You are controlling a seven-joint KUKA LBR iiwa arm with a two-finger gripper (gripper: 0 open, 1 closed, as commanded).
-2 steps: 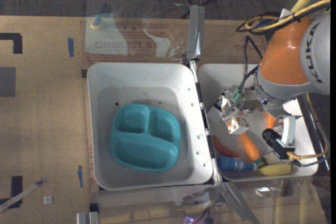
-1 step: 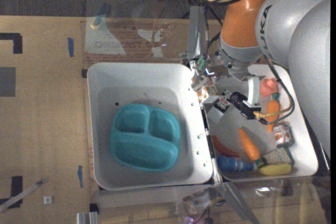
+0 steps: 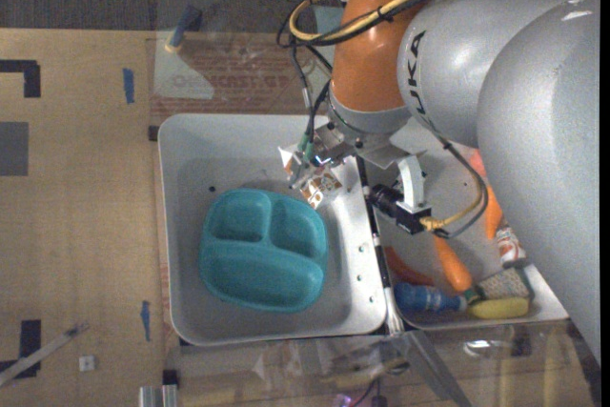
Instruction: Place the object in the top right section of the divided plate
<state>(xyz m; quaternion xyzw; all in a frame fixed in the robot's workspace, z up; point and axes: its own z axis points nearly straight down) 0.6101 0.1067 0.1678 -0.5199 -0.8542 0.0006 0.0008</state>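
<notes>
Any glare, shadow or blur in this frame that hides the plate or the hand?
Camera view: even overhead light, mild glare on the grey arm; the teal plate is clear and sharp, with a soft shadow on the left bin beside it; the hand sits just above the plate's upper right corner, small and cluttered with wiring, so its fingers are unreadable.

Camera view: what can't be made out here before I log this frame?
- Pincer: too small and cluttered to tell open or shut, or whether it holds anything.
- Right bin: mostly covered by the arm.
- Items there, like the orange piece, partly hidden.
- Plate: its sections show nothing inside.
</notes>
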